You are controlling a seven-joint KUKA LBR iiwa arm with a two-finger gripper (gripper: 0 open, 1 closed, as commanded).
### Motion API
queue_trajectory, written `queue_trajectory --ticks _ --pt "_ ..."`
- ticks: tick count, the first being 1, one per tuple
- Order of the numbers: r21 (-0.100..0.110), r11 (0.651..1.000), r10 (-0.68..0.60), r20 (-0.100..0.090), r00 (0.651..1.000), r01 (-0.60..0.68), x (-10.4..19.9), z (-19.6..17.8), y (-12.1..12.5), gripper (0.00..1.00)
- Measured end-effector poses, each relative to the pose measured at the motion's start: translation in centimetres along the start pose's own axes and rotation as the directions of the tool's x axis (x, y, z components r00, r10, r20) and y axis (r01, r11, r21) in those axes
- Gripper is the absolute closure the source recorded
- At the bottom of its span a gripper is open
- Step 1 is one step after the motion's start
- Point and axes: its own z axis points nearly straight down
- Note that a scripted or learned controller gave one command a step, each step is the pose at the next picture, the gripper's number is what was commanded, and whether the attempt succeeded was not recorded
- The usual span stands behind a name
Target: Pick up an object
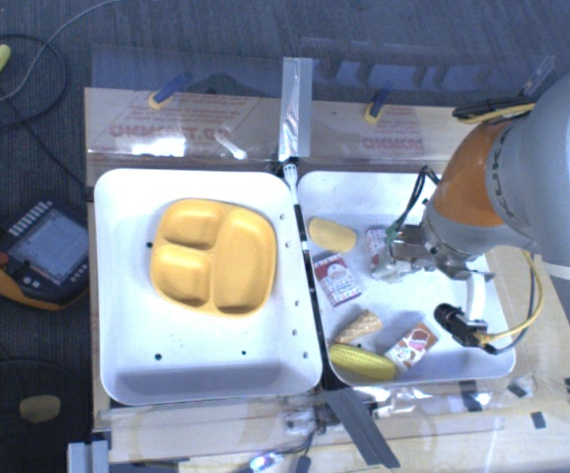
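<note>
The right bin holds several small objects. At its upper left lies a yellow oval piece, and below that a red and white packet. A tan wedge, a yellow corn cob and a small red and white box sit along the front. My gripper is low over the bin's middle, right at a pale, clear-looking item. The wrist hides how the two meet.
The left bin carries a yellow compartment tray. A ridge divides the two bins. A black cable plug hangs from the arm over the right bin. On the floor at the left rests a handheld pendant.
</note>
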Motion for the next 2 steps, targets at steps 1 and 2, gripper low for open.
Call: queue_trajectory --ticks 1,2 --pt "-0.008 0.999 -0.036 -0.001 0.999 0.036 0.36 0.74 -4.51 1.00" --pt "-0.003 0.999 -0.038 -0.002 0.999 0.038 0.47 0.93 -4.61 0.00"
